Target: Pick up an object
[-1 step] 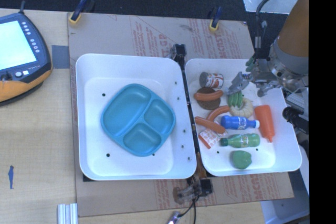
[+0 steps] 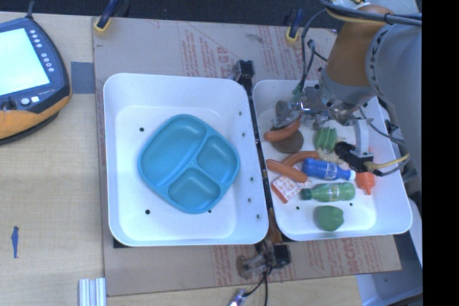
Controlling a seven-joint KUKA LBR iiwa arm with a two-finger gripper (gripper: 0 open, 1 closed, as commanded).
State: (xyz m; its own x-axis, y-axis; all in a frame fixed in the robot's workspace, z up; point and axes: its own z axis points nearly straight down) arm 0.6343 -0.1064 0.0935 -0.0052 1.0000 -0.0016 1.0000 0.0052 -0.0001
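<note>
Looking down on the surface, I see the arm reaching in from the right with its wrist low over the back of the right bin, where all the loose pieces lie. That bin is plainly the source. The left bin carries a blue divided plate, which I take to be the drop side.

The jaws hang among cables and metal fittings near the bin's back wall, and I cannot tell whether they are apart or together. Nothing shows between them, so I count nothing as grasped.

Nearest to them is a reddish sausage resting on a brown disc, with a green ribbed piece just beside, to the right. Further forward lie an orange sausage, a blue bottle touching it, a green bottle and a green lump.

The pieces are crowded, so I judge a clean pick is hard: closing on the reddish sausage could also catch the disc under it. The green lump sits apart and looks the easier target, though it is farther from where the arm is.
</note>
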